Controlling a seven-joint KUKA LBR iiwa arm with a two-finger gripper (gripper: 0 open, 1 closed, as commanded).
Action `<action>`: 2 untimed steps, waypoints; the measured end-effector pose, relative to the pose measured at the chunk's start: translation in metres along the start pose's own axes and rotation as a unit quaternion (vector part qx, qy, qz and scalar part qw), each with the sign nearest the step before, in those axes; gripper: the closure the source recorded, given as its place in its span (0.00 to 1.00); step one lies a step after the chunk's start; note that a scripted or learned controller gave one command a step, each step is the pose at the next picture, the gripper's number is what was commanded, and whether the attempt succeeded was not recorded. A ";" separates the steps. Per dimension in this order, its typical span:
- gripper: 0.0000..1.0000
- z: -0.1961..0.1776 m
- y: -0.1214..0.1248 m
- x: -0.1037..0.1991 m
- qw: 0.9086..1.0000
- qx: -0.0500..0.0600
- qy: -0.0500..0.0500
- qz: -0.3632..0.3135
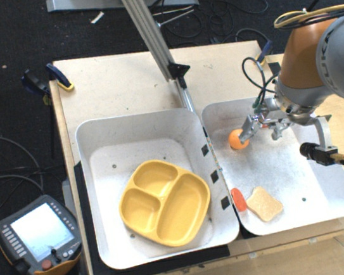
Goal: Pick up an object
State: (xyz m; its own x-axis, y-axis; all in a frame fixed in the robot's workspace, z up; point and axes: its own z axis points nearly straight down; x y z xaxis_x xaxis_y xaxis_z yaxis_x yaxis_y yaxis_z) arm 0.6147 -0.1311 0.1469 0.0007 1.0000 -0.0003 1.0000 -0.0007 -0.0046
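Nearest us, toast slice point(264, 204) and red piece point(238, 199) lie untouched in the right bin point(334, 196), well below the orange ball point(238, 141); we judge the approach step underway, end effector point(247, 132) touching the ball, grip undeterminable, firm closure needed next.

One camera is used. It is fixed high above the bench point(118, 77) and is pointed down at a slant. Both white bins are seen whole: the left bin point(96, 145) and the right bin point(320, 188), side by side. The bench's far edge is seen near the top, with dark floor point(3, 37) and cables beyond it. The arm point(320, 60) is seen coming in from the right edge.
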 end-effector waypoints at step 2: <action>1.00 0.040 0.001 0.001 1.000 -0.003 0.000 0.000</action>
State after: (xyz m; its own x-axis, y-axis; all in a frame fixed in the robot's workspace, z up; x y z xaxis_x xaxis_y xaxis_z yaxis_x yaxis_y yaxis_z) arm 0.6155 -0.1305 0.1070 0.0004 1.0000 -0.0008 1.0000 -0.0004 0.0013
